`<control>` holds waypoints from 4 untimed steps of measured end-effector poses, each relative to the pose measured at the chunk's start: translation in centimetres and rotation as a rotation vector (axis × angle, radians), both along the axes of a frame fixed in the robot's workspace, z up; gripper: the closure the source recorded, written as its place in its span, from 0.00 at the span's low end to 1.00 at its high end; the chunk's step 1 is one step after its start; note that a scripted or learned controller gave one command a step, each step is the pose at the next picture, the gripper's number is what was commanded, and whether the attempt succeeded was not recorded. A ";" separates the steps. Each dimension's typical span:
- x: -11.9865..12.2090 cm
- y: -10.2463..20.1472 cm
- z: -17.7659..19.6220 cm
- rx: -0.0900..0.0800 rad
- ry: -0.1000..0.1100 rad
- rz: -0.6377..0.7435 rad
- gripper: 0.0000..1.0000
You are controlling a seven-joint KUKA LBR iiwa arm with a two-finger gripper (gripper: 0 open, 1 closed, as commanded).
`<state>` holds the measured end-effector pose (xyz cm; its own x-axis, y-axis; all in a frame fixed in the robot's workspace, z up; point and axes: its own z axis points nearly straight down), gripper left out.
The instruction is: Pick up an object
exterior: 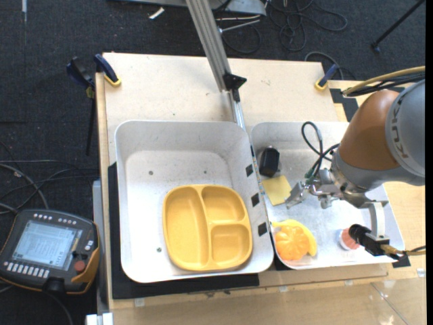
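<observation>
One pale yellow block (277, 189) lies just left of the gripper (295, 196); finger state apparently indiscernible here.

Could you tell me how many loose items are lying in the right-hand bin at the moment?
4: a black block at the back, a yellow sponge beside it, an orange toy in front, a small pink item front right. The arm may hide more.

Arm (379, 141) reaches from the right over the right bin (284, 131); gripper (298, 193) just beside a yellow block (276, 189); orange object (293, 241) at the bin's near edge; yellow tray (206, 227) in the left bin (135, 141)
</observation>
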<state>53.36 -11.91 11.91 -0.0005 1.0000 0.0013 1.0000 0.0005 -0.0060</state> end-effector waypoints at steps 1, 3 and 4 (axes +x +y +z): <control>0.1 -0.1 1.4 -0.001 -0.006 0.000 1.00; 0.0 0.0 8.4 -0.003 -0.010 0.002 1.00; 2.4 4.4 8.1 0.000 -0.008 0.008 1.00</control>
<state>55.76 -7.51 20.00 -0.0081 1.0000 0.0010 1.0000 0.0081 0.0020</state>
